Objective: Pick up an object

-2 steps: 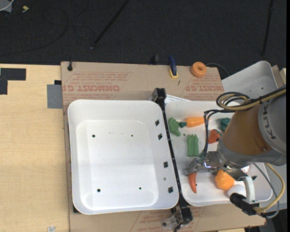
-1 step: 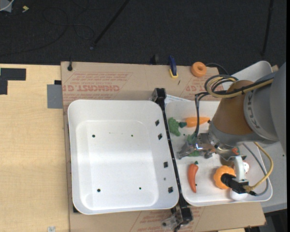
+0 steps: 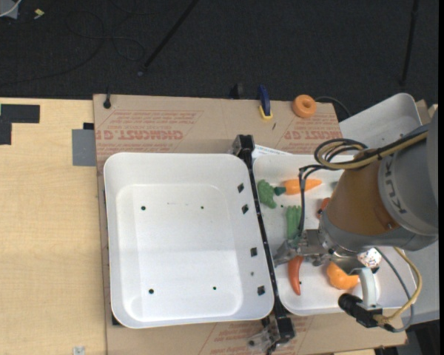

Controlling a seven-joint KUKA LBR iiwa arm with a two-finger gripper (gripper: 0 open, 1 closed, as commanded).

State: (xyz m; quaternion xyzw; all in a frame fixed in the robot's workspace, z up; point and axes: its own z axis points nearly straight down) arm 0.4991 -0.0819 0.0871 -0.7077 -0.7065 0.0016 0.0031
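Bench (two white bins)

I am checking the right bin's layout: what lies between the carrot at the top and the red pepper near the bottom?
In the camera view, a small green piece lies between the carrot and the red pepper, on the right bin floor.

Arm covers most of right bin, incl. its far and right walls. Gripper fingers too small/cluttered to read. Carrot right end hidden behind wrist. Orange item partly under wrist, shape unclear. Green pieces too blurred to ID.
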